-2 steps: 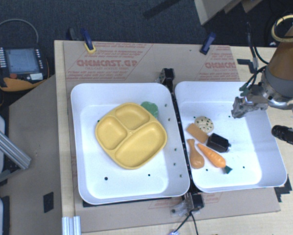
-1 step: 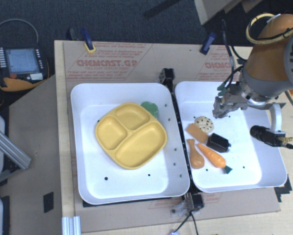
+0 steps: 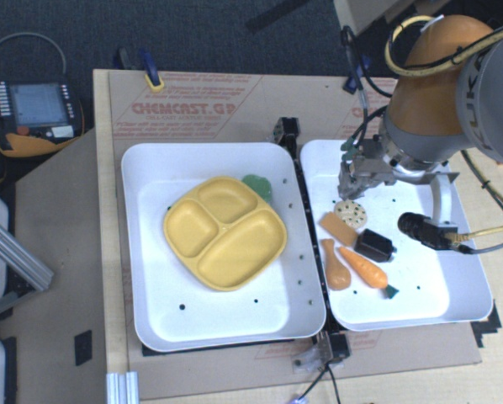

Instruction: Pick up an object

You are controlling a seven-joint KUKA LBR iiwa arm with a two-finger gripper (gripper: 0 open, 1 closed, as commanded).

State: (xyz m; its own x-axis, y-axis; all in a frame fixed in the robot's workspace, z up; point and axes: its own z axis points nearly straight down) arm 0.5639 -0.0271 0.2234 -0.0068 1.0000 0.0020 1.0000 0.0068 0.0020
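While round, cookie [image 3: 350, 215] looks speckled.

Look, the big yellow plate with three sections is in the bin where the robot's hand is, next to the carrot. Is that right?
Not quite. The camera view shows the yellow three-section plastic plate in the other white bin, the one on that view's left. The robot's hand is over the right white bin, where the orange toy carrot lies.
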